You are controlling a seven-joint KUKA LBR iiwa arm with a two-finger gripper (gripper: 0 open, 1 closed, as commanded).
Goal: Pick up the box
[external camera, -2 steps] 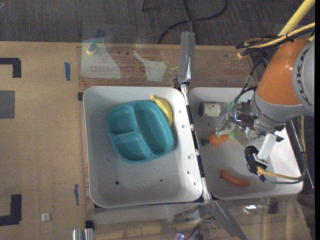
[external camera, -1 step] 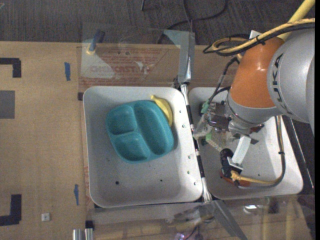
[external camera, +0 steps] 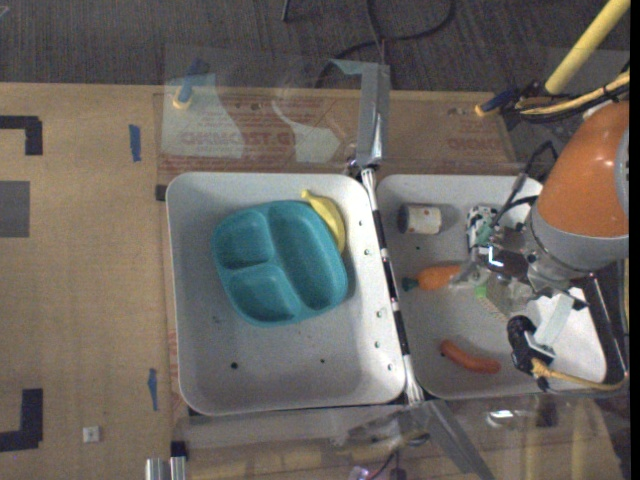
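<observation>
A small white box with dark and green print (external camera: 480,222) lies in the right bin (external camera: 450,378), near its back. My gripper (external camera: 494,264) hangs directly in front of the box, at its near edge, and covers part of it. The grey wrist and orange band (external camera: 590,183) hide the bin's right side. I cannot make out whether anything sits in the gripper.
In the right bin lie a white cylinder (external camera: 424,219), an orange carrot (external camera: 438,278) just left of the gripper and a red sausage (external camera: 470,358) in front. The left bin (external camera: 290,373) holds a teal divided plate (external camera: 280,263) and a banana (external camera: 330,216).
</observation>
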